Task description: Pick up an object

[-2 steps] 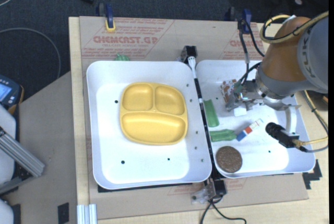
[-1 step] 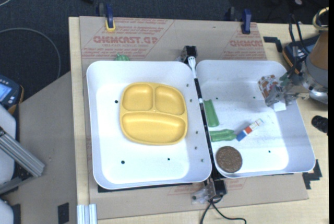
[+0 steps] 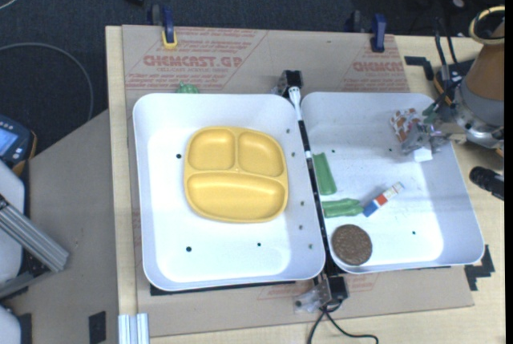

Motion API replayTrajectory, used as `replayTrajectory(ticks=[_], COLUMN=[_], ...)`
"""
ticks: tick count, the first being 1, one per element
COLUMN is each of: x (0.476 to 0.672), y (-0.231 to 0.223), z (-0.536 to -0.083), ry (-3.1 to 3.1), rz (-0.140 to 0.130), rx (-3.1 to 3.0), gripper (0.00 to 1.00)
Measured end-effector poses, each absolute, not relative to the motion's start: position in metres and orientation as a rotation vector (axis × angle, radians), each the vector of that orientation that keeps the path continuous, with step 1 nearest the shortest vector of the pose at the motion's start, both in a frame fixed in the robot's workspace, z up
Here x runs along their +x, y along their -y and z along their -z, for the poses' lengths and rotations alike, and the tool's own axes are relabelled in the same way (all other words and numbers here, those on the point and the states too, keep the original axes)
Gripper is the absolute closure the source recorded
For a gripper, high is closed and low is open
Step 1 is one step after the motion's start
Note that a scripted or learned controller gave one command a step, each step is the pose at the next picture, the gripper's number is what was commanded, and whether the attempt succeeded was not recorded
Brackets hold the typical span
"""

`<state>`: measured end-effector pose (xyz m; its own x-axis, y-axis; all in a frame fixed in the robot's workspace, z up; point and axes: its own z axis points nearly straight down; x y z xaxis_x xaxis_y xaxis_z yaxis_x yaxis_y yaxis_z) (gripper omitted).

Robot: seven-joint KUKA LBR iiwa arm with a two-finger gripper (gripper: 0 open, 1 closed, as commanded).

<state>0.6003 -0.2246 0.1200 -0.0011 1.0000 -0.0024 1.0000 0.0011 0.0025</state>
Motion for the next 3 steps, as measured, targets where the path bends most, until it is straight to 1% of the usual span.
replayTrajectory(ticks=[1,2,3], x=[0.627,0.627,0.653], y=[0.134,0.133,0.008], z=[-0.089,-0.099,-0.191], ry=[-2.236,-2.238,-2.232], rz=[0.037,0.043,-0.022], rx=[2.251,2.249,2.202], gripper=[1.0,1.0,1.0])
